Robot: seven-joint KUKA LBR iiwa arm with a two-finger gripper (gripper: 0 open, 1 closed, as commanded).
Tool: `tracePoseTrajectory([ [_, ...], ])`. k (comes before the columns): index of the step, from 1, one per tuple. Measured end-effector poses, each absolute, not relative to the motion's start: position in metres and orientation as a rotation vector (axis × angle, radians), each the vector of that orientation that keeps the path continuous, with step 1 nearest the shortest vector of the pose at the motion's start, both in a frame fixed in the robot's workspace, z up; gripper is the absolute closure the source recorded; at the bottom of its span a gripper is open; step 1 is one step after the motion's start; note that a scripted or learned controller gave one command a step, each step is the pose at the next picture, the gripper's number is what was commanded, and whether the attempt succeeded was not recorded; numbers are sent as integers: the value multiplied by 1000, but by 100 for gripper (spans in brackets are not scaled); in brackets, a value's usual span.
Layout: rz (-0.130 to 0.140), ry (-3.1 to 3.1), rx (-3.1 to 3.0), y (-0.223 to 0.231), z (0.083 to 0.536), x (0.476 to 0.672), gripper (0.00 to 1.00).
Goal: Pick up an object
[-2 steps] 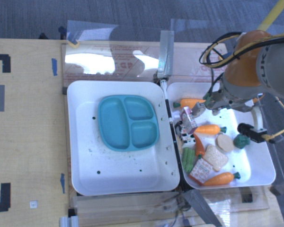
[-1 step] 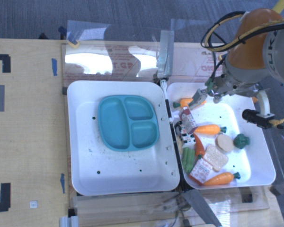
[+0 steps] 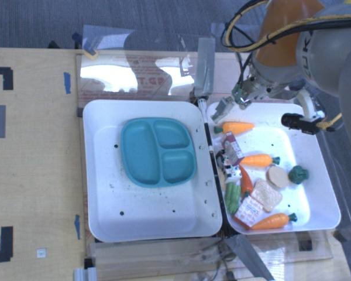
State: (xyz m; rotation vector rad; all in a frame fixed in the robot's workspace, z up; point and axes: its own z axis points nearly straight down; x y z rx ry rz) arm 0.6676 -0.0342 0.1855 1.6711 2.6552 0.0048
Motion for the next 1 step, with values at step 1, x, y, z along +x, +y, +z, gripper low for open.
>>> tracePoseTrajectory([
  [1,-8,2698,1621,-109,101,649,0],
])
